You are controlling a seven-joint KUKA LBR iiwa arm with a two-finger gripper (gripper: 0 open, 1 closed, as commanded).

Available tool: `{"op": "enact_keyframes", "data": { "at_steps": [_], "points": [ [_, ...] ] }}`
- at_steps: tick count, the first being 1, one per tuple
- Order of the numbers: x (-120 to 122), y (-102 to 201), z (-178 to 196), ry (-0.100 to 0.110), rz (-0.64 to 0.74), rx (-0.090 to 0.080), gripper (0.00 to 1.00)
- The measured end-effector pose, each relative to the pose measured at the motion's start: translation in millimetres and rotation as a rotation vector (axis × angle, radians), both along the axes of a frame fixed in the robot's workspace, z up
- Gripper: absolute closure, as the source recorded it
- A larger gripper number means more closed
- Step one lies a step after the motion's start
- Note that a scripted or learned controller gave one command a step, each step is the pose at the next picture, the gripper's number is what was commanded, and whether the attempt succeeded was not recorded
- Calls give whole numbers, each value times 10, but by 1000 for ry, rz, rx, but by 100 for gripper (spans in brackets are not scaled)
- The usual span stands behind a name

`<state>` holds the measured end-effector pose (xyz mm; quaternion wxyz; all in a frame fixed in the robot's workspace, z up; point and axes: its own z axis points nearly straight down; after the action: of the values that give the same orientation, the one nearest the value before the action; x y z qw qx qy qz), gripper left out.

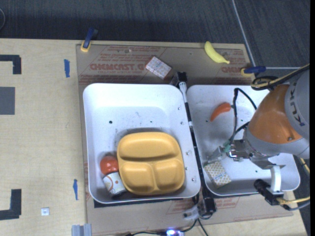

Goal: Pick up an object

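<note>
While pincer (220,154) hovers: two bins (93,100), one yellow tray (150,161), one carrot (220,110).

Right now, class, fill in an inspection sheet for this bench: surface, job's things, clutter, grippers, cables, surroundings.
Surface: two white bins, left bin, right bin, on a cardboard sheet.
Job's things: yellow divided tray and a red-and-white toy in the left bin; orange piece and patterned square pad in the right bin.
Clutter: banana and small box on the cardboard.
Grippers: gripper low over the right bin beside the pad; jaws' state unclear.
Cables: black cable along the arm.
Surroundings: dark carpet.
</note>
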<state>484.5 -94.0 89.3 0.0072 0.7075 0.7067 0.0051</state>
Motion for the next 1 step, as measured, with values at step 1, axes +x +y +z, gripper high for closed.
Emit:
{"op": "enact_keyframes", "data": {
  "at_steps": [1],
  "points": [
    [0, -1, 0, 0, 0, 0, 0]
  ]
}}
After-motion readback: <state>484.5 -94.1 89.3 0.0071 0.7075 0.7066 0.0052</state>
